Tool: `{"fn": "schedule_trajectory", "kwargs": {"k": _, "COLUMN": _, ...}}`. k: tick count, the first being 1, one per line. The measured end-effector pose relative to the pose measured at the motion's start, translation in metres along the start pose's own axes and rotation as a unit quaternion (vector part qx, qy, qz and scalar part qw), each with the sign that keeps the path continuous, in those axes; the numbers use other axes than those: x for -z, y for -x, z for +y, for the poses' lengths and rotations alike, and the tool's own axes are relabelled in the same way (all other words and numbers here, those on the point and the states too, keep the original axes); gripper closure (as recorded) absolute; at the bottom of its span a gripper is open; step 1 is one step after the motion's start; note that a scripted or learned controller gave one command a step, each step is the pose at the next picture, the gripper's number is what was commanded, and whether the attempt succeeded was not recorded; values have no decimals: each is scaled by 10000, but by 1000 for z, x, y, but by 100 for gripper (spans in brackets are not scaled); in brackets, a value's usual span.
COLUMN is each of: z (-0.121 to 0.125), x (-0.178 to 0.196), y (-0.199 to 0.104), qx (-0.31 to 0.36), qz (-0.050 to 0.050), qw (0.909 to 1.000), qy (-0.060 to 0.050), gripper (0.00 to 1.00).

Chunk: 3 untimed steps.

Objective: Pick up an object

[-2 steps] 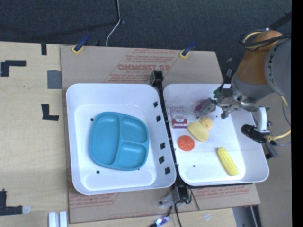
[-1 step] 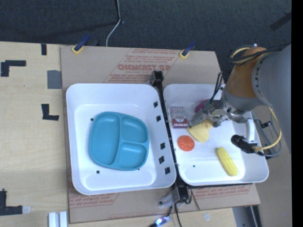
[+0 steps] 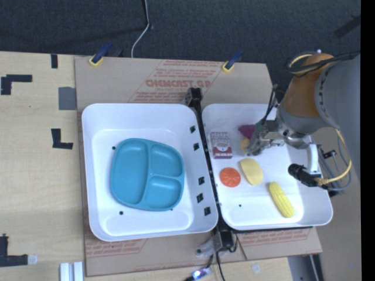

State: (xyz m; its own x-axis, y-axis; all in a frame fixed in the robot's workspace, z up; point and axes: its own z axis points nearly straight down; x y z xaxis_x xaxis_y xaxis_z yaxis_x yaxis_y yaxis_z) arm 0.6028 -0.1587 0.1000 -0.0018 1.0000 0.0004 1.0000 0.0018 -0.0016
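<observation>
The gripper [image 3: 256,144] hangs low in the right bin [image 3: 316,212], near its far side. Whether it is apart or together cannot be told from this slant. Just behind it lies a small purple thing [image 3: 246,130], partly hidden by the gripper, and a bit of yellow [image 3: 244,143] shows at the gripper's left edge. Nothing can be seen clamped in it.

Just beside the gripper, toward the near side, sits a pale yellow lump [image 3: 252,171]. To its left is an orange disc [image 3: 229,177], close to it. Farther left and back, a small red-and-white packet [image 3: 221,145] lies against the bin's left wall. An ear of corn [image 3: 282,199] lies slantwise nearer the front right.

The left bin [image 3: 96,116] holds a blue divided plate [image 3: 146,174]. Both bins rest on brown cardboard [image 3: 170,82].
</observation>
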Motion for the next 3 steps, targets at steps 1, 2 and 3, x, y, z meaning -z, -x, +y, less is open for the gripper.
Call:
{"fn": "schedule_trajectory", "kwargs": {"k": 1, "z": -5, "x": 56, "y": 8, "qx": -8, "qz": -8, "qw": 10000, "qy": 23, "gripper": 100}}
{"fn": "schedule_trajectory", "kwargs": {"k": 2, "z": -10, "x": 99, "y": 5, "qx": 0, "qz": -3, "qw": 10000, "qy": 11, "gripper": 100}}
{"fn": "schedule_trajectory", "kwargs": {"k": 3, "z": -9, "x": 148, "y": 5, "qx": 1, "qz": -6, "qw": 10000, "qy": 20, "gripper": 100}}
